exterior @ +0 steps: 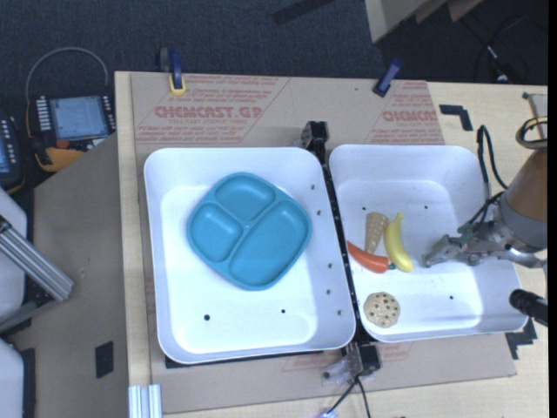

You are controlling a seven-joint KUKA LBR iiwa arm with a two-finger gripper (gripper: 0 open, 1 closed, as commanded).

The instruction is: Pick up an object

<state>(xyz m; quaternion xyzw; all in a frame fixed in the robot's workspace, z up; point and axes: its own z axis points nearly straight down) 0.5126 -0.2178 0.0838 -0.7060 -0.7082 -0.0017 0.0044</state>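
Two shallow white bins are seen side by side on the worktop (261, 103), which is covered with printed cardboard. In the left bin (174, 320) a blue divided plate (250, 230) is laid flat, near the middle. In the right bin (435, 312) four small items are gathered by the left wall: a yellow banana (399, 244), a tan cone (375, 230) just beside it on its left, an orange-red carrot (367, 258) lying slantwise below the cone and touching the banana's lower end, and a round cookie (381, 308) set apart nearer the front edge. The arm (525, 200) is brought in from the right, and the tool (432, 256) is lowered inside the right bin, just to the right of the banana but apart from it. Nothing is seen held by the tool; whether it is wide or narrow cannot be told from this view. A small screen (80, 117) is seen off the worktop's left side.
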